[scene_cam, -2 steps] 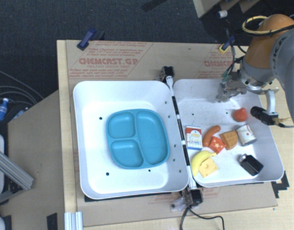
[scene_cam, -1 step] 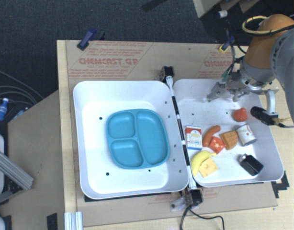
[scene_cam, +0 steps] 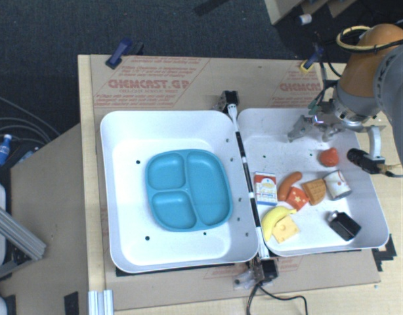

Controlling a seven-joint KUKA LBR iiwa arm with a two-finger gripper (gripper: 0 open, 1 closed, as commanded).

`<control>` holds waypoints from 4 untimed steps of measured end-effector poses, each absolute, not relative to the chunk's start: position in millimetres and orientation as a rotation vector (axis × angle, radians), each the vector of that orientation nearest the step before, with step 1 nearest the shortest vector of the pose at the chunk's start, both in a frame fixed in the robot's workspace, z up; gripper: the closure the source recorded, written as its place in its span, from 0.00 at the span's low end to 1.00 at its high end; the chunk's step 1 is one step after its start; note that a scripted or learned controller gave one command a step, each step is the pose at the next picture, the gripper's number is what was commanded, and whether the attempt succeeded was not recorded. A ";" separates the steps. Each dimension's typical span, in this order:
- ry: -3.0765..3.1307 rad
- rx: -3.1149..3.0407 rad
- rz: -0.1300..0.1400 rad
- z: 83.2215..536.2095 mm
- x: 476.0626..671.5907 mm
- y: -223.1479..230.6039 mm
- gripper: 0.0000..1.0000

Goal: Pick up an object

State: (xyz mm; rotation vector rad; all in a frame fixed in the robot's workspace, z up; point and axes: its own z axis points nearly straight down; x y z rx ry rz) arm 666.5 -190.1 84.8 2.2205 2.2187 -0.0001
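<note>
Claw (scene_cam: 313, 126) hovers over the right bin's (scene_cam: 379, 209) far edge, fingers spread, gripping nothing; near it, a sausage (scene_cam: 289, 182) lies diagonally on scuffed white plastic.

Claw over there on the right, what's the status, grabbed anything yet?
Claw above right bin's far end, nothing seen in it. Nearest item: red ball, untouched. Blue tray alone in left bin.
</note>
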 end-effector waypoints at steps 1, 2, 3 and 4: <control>2.219 2.219 0.000 85.2 666.8 -194.8 0.00; 2.224 2.221 0.000 85.2 666.7 -175.8 0.00; 2.222 2.223 -0.002 85.0 652.9 -183.6 0.00; 2.220 2.220 0.002 85.1 666.9 -197.8 0.00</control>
